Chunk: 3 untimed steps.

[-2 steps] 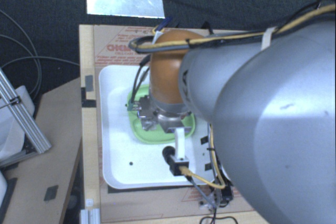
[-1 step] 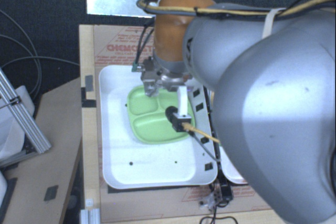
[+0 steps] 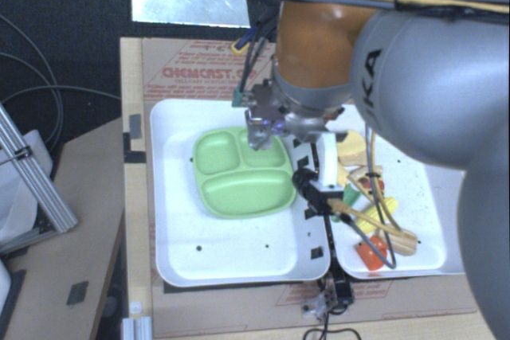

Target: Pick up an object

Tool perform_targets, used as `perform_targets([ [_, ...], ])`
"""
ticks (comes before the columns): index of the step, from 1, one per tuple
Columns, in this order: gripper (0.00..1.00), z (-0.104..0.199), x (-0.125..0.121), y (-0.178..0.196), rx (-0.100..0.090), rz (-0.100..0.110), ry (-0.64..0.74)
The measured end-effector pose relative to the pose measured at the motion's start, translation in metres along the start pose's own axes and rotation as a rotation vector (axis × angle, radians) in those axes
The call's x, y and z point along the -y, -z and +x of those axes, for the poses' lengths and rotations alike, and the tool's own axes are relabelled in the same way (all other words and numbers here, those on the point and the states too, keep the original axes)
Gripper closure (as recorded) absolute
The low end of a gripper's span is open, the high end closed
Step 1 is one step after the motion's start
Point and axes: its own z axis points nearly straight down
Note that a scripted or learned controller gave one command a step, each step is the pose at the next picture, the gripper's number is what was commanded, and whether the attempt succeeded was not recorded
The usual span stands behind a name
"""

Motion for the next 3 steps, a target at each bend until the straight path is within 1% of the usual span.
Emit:
perform_targets([
  [1,1.0,0.061,0.013,-0.094,0.005,0.014,0.004],
  [2,1.0,0.035,0.048,-0.091,0.006,0.012,-0.005],
  [3,1.0,-0.028,-0.008,-0.13,0.008,0.008,-0.01],
])
